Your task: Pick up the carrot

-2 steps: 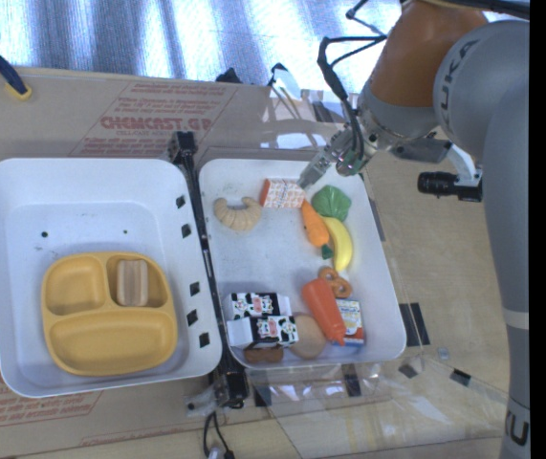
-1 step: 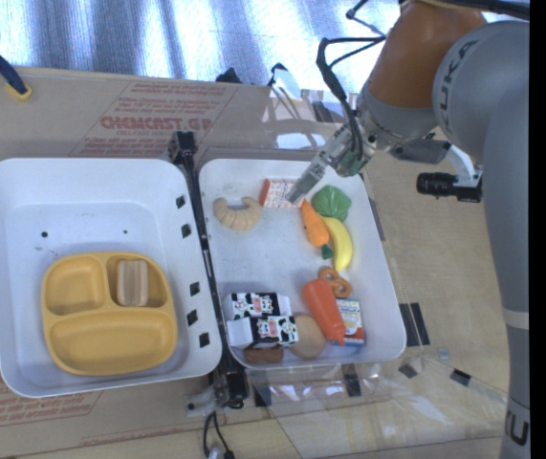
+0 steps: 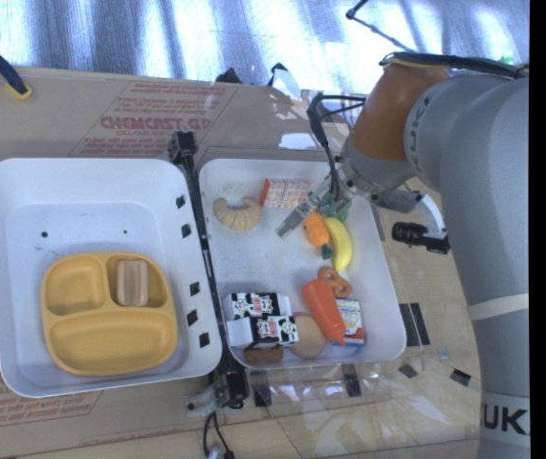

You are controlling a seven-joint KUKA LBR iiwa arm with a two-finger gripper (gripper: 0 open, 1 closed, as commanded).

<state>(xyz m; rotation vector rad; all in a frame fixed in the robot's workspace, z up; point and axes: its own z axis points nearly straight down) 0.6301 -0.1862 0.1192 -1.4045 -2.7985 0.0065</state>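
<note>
The carrot (image 3: 322,311), a fat orange cone, lies in the right bin (image 3: 253,256) toward its near right corner, its tip pointing to the front. My gripper (image 3: 313,214) hangs over the bin's far right part, well behind the carrot and apart from it. Its fingers (image 3: 292,221) are spread open. A small orange piece with a green end (image 3: 318,230) sits just below the gap between them, beside a banana (image 3: 340,244). I cannot tell whether the fingers touch that piece.
Also in the right bin are a croissant (image 3: 239,213), a snack packet (image 3: 284,193), a pretzel (image 3: 336,281), two milk cartons (image 3: 263,318), a small box (image 3: 351,321) and an egg-like item (image 3: 306,348). The left bin holds a yellow divided plate (image 3: 108,312).
</note>
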